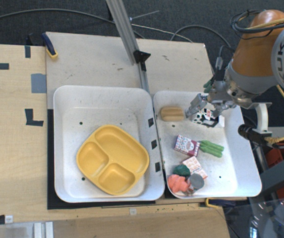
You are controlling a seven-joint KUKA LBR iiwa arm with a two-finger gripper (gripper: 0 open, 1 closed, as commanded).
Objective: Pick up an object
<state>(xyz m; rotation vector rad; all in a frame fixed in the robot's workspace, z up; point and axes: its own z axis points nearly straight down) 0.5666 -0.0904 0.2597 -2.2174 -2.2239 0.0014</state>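
Claw [204,108] hangs at the right bin's far end, state indeterminate; tan block [172,114] lies just left, long axis left-right.

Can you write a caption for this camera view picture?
Robot gripper hovers over the right bin of small toys, beside a yellow tray in the left bin.

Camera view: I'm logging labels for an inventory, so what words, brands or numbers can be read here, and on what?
"KU", white letters cut off at the frame edge, on the arm.
Pink-and-white carton: print too blurred to read.
Black-and-white printed item under the end effector: unreadable.
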